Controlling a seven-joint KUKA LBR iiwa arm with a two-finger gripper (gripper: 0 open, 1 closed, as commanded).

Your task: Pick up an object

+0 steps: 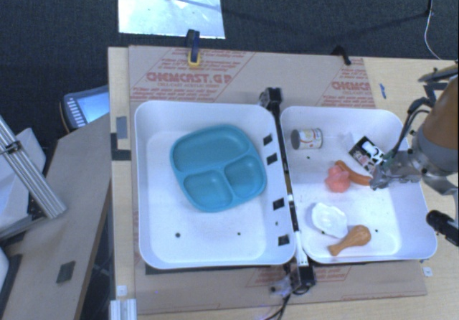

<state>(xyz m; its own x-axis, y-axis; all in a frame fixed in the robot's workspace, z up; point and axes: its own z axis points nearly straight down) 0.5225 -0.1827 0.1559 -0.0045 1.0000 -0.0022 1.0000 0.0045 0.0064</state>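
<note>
My gripper (pixel 382 176) reaches in from the right, low over the right bin (pixel 412 240). Its tip sits beside the right end of an orange stick (pixel 353 172), which lies against a pink lump (pixel 338 180). A black-and-white card (pixel 366 153) rests just up and left of the tip. Further left stands a small can (pixel 308 139) on its side. Toward the front of the bin lie a white rounded piece (pixel 328 217) and a tan toy drumstick (pixel 351 239).
The left bin (pixel 154 240) holds a blue divided plate (pixel 218 175). A black divider with clips (pixel 281 175) runs between the bins. Cardboard lies under both bins, with a yellow clamp (pixel 193 57) at the back.
</note>
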